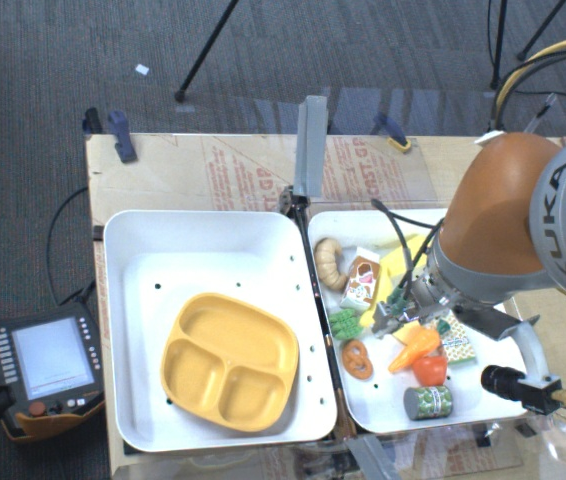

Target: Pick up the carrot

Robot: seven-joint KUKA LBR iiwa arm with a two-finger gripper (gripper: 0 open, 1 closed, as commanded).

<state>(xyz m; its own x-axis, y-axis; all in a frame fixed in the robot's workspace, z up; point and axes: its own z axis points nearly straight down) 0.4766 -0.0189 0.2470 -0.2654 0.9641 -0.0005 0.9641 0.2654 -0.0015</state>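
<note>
Where the right bin (363, 415) nears the camera, a green can (428, 402) lies; beyond it the carrot (415, 347) rests beside a tomato (430, 369). Gripper (395, 313) hovers just past the carrot, finger state indiscernible.

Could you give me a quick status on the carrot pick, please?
Gripper low in right bin, fingers unclear. Carrot lying loose just right of it, not held. Red tomato and pretzel crowd it.
</note>
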